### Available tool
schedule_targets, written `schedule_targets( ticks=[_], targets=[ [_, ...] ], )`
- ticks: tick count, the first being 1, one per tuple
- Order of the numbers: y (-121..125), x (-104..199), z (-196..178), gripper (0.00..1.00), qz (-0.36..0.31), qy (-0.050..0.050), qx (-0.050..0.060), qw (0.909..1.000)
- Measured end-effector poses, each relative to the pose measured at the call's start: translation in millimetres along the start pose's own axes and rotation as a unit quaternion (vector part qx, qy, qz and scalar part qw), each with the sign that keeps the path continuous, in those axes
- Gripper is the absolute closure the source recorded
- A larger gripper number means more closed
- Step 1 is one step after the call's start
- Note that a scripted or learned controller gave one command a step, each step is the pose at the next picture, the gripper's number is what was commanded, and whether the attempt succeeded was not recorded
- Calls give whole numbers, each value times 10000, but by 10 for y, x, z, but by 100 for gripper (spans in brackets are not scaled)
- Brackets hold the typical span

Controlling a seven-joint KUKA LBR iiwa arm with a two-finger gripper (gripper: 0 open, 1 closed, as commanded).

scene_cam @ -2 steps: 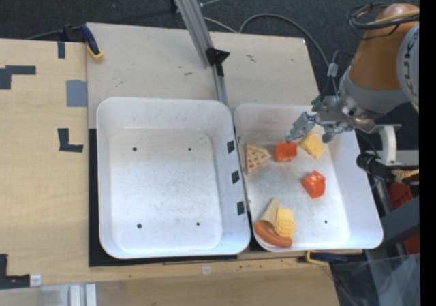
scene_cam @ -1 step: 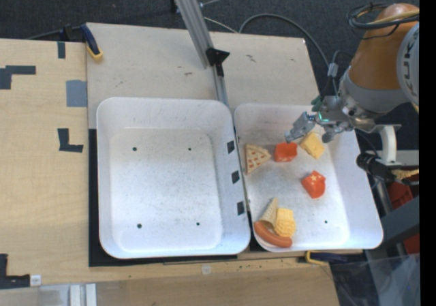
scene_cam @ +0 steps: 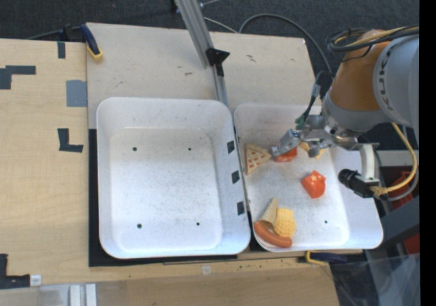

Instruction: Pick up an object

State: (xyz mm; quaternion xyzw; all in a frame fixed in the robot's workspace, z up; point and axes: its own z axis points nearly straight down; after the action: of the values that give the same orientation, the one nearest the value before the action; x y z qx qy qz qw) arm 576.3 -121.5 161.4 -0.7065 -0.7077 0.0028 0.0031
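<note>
Since the gripper (scene_cam: 291, 148) looks closed on a small red piece (scene_cam: 286, 155) at the top of the right bin (scene_cam: 361, 233), lift straight and slowly, clear of the pizza slice (scene_cam: 255, 157)

1. A robotics lab: a plywood bench (scene_cam: 170, 73) with grey tape marks (scene_cam: 76, 93) at nine o'clock.
2. Two white bins (scene_cam: 163, 175) at centre, an aluminium camera pole (scene_cam: 194, 18) at twelve o'clock, loose cables (scene_cam: 272, 22).
</note>
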Motion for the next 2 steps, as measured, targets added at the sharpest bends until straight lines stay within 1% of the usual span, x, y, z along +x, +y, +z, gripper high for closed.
schedule_targets(
  ticks=[1, 2],
  targets=[
    [-5, -48, 452, 0, 5, -5, -11, 10000],
    [-4, -43, 736, 0, 0, -10, -35, 10000]
  ],
)
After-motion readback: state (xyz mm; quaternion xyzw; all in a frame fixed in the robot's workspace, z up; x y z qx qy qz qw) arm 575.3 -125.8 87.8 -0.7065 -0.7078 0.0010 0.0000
